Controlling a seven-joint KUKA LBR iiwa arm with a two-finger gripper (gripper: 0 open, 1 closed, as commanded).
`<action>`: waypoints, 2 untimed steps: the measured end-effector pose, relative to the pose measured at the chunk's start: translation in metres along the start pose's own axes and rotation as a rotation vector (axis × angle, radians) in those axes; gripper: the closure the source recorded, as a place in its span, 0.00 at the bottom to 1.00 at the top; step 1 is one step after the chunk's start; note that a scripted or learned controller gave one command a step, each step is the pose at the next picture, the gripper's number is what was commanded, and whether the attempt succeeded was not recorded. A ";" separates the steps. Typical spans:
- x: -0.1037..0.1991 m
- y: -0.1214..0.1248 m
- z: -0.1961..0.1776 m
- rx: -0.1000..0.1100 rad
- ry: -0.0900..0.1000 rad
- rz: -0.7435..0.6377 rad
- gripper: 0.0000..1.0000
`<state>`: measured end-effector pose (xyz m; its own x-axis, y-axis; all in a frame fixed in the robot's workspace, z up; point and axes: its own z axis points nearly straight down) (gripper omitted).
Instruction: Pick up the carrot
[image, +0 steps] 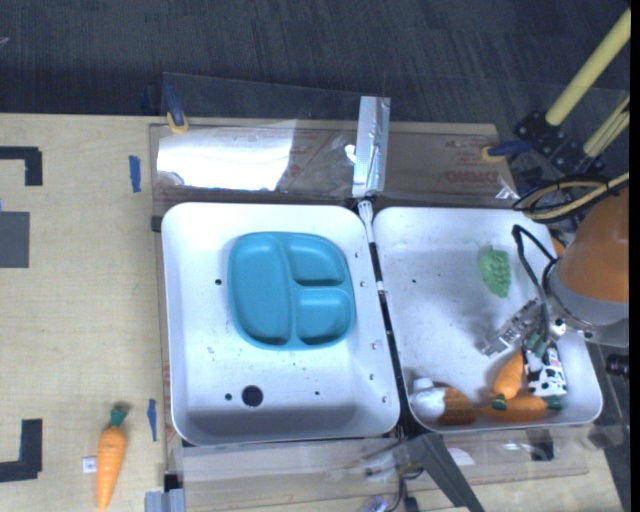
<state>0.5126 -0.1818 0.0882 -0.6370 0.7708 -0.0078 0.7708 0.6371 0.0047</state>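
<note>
An orange carrot (527, 406) with a green top lies along the front wall of the right bin (440, 260). A second orange piece (508, 378) stands just above it, tilted. My gripper (511, 338) is low in the right bin, just above and touching or nearly touching that orange piece. Another toy carrot (109, 456) lies outside the bins on the wooden bench at the front left. The arm's orange band (600, 255) is at the right edge.
A blue divided plate (292, 288) sits in the left bin (190, 330). In the right bin are a green leafy item (495, 270), a black-and-white toy (548, 380) and a brown-and-white item (440, 402) at the front wall. Cables hang at the back right.
</note>
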 end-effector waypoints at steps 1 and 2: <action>0.001 0.000 0.001 0.001 0.002 0.000 0.00; -0.001 0.002 -0.011 -0.004 -0.005 0.001 1.00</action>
<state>0.5144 -0.1817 0.0994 -0.6361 0.7715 -0.0124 0.7715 0.6362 0.0088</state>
